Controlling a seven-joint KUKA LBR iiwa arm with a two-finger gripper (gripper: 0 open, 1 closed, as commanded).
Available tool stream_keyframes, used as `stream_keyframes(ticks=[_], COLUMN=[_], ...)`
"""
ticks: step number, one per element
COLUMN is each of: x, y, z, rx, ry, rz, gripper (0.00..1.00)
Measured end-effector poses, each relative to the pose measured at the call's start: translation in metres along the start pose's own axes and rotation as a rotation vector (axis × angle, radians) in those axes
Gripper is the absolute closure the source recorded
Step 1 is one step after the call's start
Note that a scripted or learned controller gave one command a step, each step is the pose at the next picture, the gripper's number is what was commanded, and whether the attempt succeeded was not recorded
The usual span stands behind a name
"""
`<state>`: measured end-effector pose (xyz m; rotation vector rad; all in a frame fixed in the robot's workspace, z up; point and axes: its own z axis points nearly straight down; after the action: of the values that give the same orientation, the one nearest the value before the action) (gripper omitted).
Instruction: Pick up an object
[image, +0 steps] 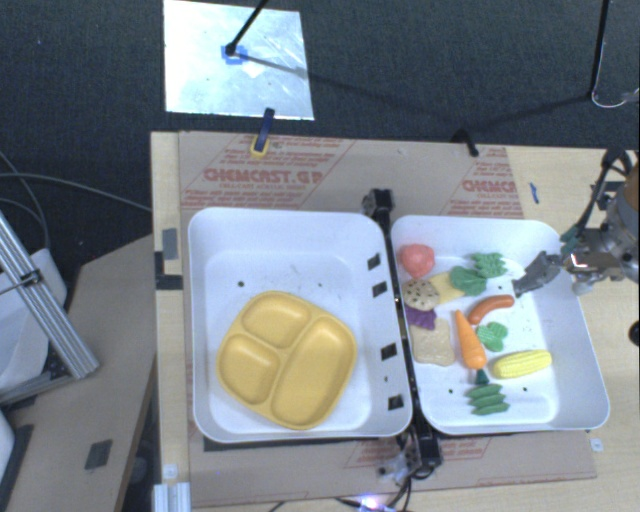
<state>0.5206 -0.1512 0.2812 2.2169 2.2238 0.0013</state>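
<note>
Note that the arm (612, 235) is cut off by the right edge; the gripper (538, 270) finger state is too small to determine.

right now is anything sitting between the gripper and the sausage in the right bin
Nothing visible does. The gripper is over the right bin's upper right part, and the sausage lies just down-left of it with bare white floor between. The green leafy piece sits to the gripper's left, beside that path, not in it.

We get even, bright overhead light, soft shadows, glare on the foil sheet (238, 58), slight overall softness.
</note>
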Motion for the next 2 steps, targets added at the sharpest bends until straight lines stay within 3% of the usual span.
stream_keyframes(ticks=[1,2], x=[0.007,0.035], y=[-0.027,0.037], z=[0.141,0.199], rx=[0.015,-0.002], ry=[0.005,0.001], rz=[0.002,-0.005], gripper=[0.00,0.00])
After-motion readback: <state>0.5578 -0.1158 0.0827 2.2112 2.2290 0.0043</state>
